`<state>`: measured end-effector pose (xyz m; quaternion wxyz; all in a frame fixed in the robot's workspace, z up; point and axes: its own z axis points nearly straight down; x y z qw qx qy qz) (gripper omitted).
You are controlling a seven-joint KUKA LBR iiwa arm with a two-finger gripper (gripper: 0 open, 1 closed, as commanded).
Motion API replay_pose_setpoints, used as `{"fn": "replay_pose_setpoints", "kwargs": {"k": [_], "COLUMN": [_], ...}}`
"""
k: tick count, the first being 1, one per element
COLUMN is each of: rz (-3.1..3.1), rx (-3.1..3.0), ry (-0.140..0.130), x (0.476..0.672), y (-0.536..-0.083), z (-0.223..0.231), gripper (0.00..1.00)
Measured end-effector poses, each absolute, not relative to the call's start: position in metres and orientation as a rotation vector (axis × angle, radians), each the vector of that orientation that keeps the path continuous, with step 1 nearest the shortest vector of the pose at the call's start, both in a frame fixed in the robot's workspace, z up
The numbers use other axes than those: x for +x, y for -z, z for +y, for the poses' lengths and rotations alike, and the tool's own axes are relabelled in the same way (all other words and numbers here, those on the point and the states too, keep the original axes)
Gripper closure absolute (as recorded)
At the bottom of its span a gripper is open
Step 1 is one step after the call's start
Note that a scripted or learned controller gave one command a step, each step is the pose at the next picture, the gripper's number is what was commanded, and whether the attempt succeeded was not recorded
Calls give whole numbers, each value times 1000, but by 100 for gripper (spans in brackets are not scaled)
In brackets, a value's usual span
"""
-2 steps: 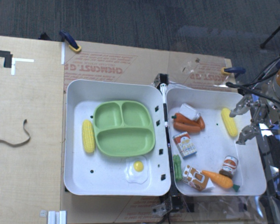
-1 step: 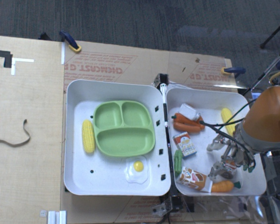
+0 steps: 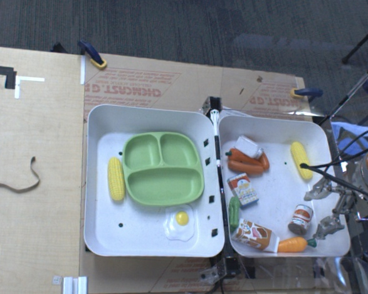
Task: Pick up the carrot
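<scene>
The carrot [image 3: 292, 245], orange with a small green top, lies flat along the front wall of the right bin [image 3: 280, 123]. My gripper [image 3: 321, 211] hangs over the right side of that bin, just above and to the right of the carrot. It is open, with one fingertip [image 3: 314, 194] farther back and the other nearer the front. Nothing is between the fingers. A small red and white can [image 3: 301, 218] stands just left of the gripper, between it and the carrot.
The right bin also holds a yellow corn cob [image 3: 301, 160], orange-red sausages [image 3: 247, 162], a white block [image 3: 248, 145], a small box [image 3: 245, 191], a green pickle [image 3: 234, 211] and a carton [image 3: 254, 235] touching the carrot's left end. The left bin holds a green divided plate [image 3: 163, 169], corn [image 3: 116, 178] and a fried egg [image 3: 180, 223].
</scene>
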<state>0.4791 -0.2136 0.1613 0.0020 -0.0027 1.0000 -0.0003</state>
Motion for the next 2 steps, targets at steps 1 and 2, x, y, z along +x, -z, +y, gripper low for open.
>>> {"fn": "replay_pose_setpoints", "kwargs": {"k": [1, 2], "rz": [3138, 3134], "rx": [-10, 3], "ry": [0, 2], "x": [541, 601], "y": [-95, -128], "z": [-221, -221], "gripper": [0, 0]}}
